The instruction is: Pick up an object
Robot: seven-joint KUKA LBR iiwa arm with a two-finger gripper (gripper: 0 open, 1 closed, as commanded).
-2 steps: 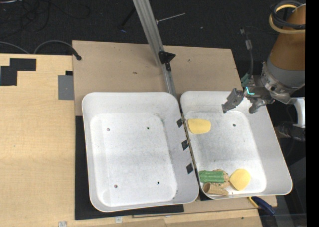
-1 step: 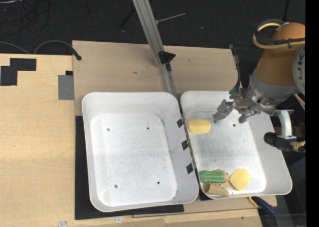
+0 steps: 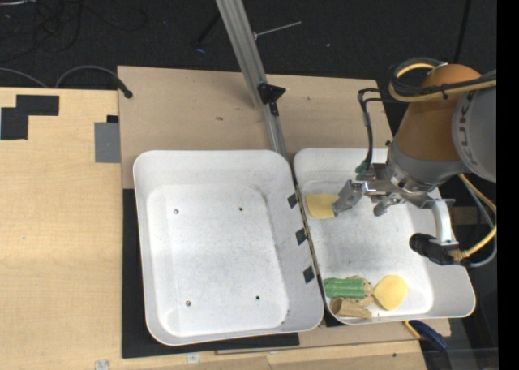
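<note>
Gripper (image 3: 364, 199) spread over the right bin (image 3: 442, 295), nothing between its fingers, pale yellow object (image 3: 319, 206) just beside its left finger near the bin divider, green item (image 3: 345, 286) and yellow round item (image 3: 392, 291) at the front edge

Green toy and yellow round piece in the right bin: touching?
Apart. The camera view shows a tan piece between the green toy and the yellow round piece, near the right bin's front edge.

One fixed camera overhead looks down aslant on both bins (image 3: 219, 328).
</note>
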